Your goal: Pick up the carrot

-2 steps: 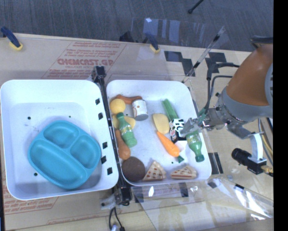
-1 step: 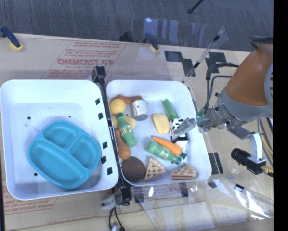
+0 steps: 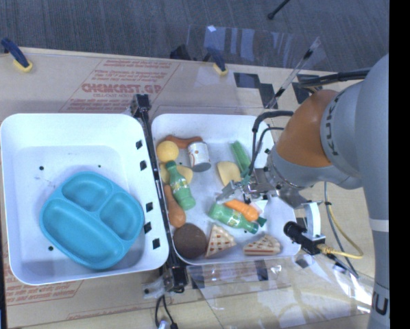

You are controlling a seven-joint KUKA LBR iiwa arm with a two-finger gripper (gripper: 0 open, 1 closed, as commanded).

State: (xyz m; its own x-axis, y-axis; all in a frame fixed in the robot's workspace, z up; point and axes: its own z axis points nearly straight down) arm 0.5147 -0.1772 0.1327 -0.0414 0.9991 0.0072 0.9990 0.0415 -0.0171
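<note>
So my gripper (image 3: 249,192) is down in the right bin (image 3: 212,123), right over the carrot (image 3: 243,209), which lies on top of a green bottle (image 3: 227,216) near the sandwich wedges. Honestly can't tell how the gripper is set from this angle. The blue tray (image 3: 88,218) sits in the left bin (image 3: 27,132).

The bench (image 3: 88,91) is covered in brown printed cardboard. Two shallow white bins sit on it side by side, the left bin (image 3: 16,184) and the right bin (image 3: 212,123).
</note>
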